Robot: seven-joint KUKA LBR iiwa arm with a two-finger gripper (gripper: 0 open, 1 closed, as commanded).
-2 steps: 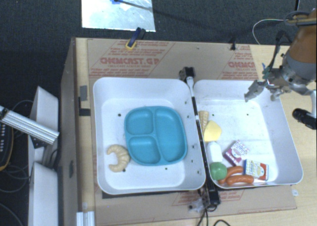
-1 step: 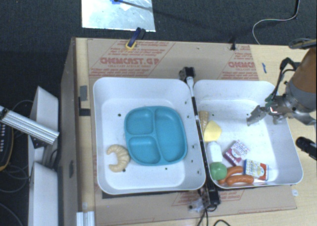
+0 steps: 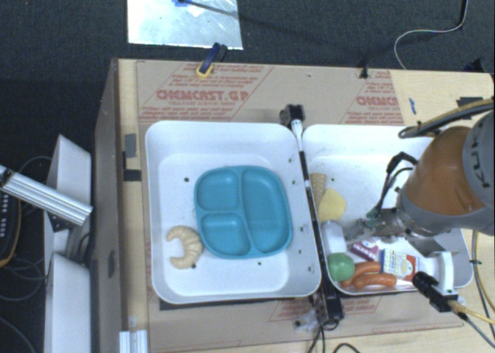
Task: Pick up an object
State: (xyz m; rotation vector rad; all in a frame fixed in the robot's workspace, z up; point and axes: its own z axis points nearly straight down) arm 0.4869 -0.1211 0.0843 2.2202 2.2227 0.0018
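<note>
In the right bin [image 3: 352,141] lie a yellow fruit [image 3: 332,204], a tan cone [image 3: 318,183], a green ball [image 3: 340,266], red sausages [image 3: 370,276] and a white and red packet [image 3: 396,260]. My gripper [image 3: 357,229] hangs low over this bin's front half, just right of the yellow fruit and above the packet. The grey wrist and orange band [image 3: 447,175] rise behind it and hide part of the bin's right side. I see nothing held in the gripper.
The left bin [image 3: 224,131] holds a blue divided plate [image 3: 242,210] and a pale croissant [image 3: 186,245] by its front left corner. A black divider [image 3: 303,181] runs between the bins. Cables [image 3: 390,181] hang by the wrist.
</note>
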